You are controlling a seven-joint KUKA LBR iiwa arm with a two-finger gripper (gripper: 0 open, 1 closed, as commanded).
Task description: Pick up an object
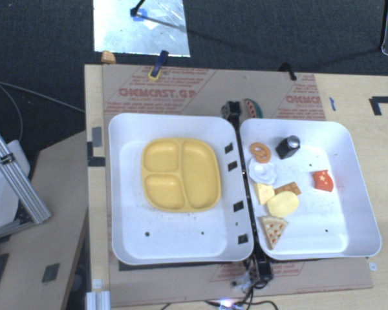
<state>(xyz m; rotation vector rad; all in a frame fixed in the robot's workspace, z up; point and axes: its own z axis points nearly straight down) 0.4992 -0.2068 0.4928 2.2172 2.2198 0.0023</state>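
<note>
The right white bin (pixel 349 166) holds several small toy foods. A brown pretzel-like ring (pixel 260 152) lies near its upper left, with a black-and-grey object (pixel 288 146) just right of it. Below the ring sits a white fried-egg piece (pixel 263 171). A pale cheese slice (pixel 265 192), a brown cracker (pixel 288 188) and a yellow rounded piece (pixel 282 205) cluster lower down. A tan triangular sandwich piece (pixel 271 230) rests near the front left corner. A red piece (pixel 323 181) lies apart toward the right.
The left white bin (pixel 126 237) carries a yellow divided plate (pixel 181 174). Black clips (pixel 233 166) line the seam between the bins. A cardboard sheet (pixel 181 92) lies under both. A metal frame (pixel 13 179) stands at the left edge.
</note>
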